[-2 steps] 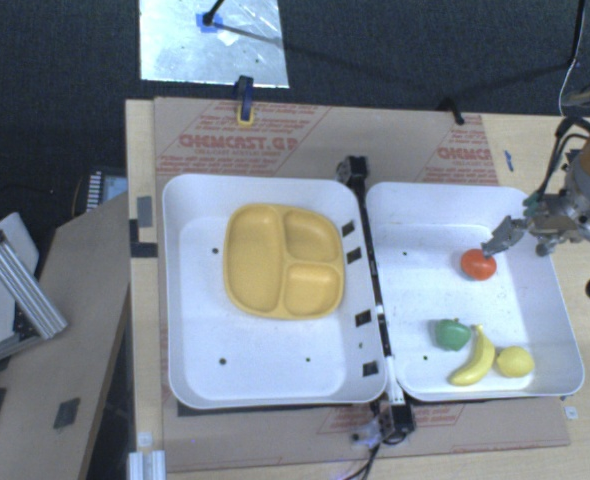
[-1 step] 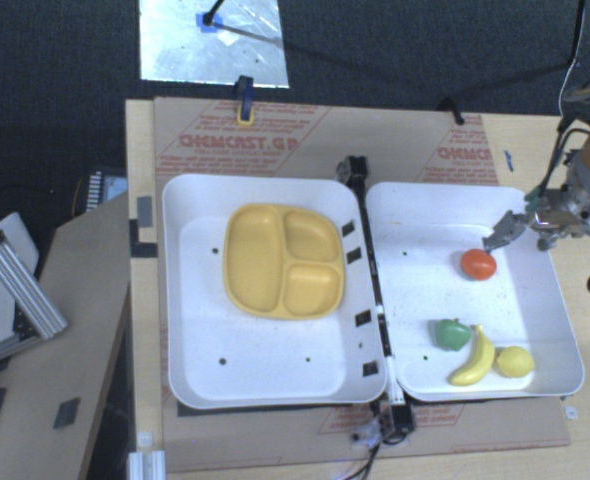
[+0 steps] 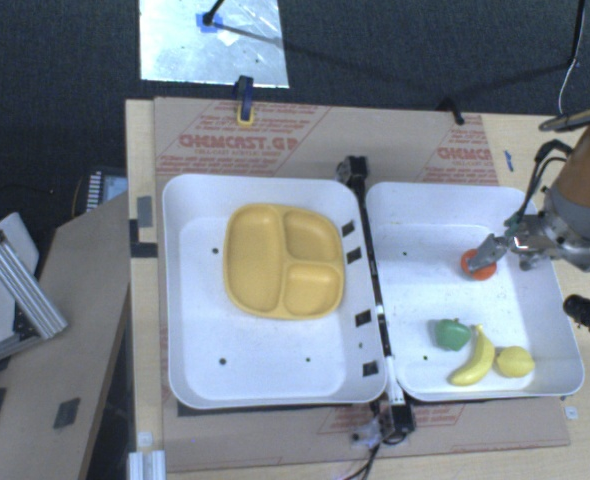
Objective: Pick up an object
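A: Where is your gripper (image 3: 492, 252) right now?

B: At the right of the frame, over the right bin (image 3: 415, 218). Your arm (image 3: 587, 183) reaches in from the right edge, and the gripper tip sits on top of a small red-orange object (image 3: 478, 265) near the upper middle of that bin.

A: Is it holding that object?

B: You cannot tell from this view. The tip overlaps the red-orange object's upper right side, but whether the fingers are wide or narrow is not visible.

A: What else lies in your right bin?

B: Three things grouped in its lower right part. A green object (image 3: 452, 334) lies just left of a banana (image 3: 475, 359), touching or nearly touching it. A yellow lemon-like object (image 3: 514, 361) sits just right of the banana. All three are well apart from the gripper.

A: And the left bin (image 3: 195, 348)?

B: You have a yellow divided plate (image 3: 283, 260) lying flat in its upper middle, with three compartments facing up.

A: What carries the bins?

B: A table (image 3: 305, 133) covered with brown printed board, in the centre of the frame.
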`<state>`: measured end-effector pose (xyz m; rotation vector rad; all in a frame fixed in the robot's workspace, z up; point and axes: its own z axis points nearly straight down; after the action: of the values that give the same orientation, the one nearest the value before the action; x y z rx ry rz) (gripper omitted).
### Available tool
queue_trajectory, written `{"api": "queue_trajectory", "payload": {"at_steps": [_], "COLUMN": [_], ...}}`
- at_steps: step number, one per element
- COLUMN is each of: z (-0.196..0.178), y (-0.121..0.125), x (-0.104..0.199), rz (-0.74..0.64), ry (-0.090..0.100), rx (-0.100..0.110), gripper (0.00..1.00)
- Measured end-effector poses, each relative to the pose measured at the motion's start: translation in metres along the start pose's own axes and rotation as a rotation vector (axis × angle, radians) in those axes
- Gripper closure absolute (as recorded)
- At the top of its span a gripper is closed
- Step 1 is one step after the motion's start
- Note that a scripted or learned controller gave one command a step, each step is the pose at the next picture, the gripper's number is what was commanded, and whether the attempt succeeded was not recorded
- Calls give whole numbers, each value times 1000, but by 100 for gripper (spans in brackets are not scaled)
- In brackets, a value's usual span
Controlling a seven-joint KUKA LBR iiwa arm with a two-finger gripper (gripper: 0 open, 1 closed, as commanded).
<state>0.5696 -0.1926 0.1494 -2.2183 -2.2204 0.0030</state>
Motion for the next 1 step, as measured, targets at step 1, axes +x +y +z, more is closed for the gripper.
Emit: {"api": "queue_trajectory", "payload": {"at_steps": [1], "z": [43], "y": [0], "x": [-4], "rz": [0], "ry": [-1], "rx": [-2], "gripper": [0]}}
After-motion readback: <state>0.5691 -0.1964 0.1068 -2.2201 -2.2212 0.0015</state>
